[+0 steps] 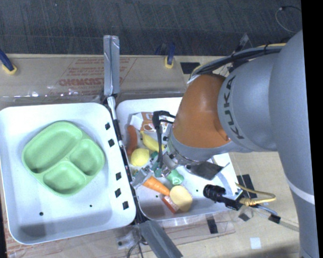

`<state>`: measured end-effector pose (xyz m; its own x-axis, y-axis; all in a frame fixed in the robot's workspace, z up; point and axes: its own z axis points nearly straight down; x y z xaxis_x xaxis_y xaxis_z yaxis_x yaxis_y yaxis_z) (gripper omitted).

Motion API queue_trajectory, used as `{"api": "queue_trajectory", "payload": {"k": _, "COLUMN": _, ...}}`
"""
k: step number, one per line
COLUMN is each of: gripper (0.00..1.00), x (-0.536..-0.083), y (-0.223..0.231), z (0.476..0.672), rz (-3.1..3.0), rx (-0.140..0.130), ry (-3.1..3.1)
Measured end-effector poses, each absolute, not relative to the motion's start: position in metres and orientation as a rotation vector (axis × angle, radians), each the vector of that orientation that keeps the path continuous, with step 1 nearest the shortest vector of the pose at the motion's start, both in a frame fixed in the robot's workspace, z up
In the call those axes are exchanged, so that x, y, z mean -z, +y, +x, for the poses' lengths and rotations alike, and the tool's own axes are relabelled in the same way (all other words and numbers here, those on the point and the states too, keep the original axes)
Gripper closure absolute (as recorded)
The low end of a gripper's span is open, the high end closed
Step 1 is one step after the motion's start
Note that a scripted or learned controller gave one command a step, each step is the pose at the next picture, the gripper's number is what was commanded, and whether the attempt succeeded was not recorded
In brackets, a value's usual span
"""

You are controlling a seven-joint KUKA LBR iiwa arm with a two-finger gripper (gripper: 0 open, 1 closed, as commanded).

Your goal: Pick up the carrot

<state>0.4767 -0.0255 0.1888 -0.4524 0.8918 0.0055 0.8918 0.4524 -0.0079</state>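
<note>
Hand [159, 165] low over carrot [155, 185] in right bin [156, 213] (green tray [63, 156] left).

The grey arm [265, 107] reaches in from the right, its orange band [202, 114] above the right bin [128, 108]. Its wrist points down into that bin, the gripper [160, 167] low among the contents near the bin's left wall.

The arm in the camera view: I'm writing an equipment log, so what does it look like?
The arm is a bulky, rounded grey casing with KUKA lettered in dark capitals down its side. A glossy orange band wraps it above the wrist. Dark cables run along its upper edge. The gripper at its end is dark and slim, with a black post rising from it.
</note>
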Motion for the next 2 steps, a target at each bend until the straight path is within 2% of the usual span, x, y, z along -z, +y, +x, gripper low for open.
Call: {"api": "queue_trajectory", "payload": {"k": 2, "gripper": 0.0, "x": -0.1886, "y": -0.0287, "z": 0.476, "rz": -1.469, "rx": -0.007, "ry": -2.763}}
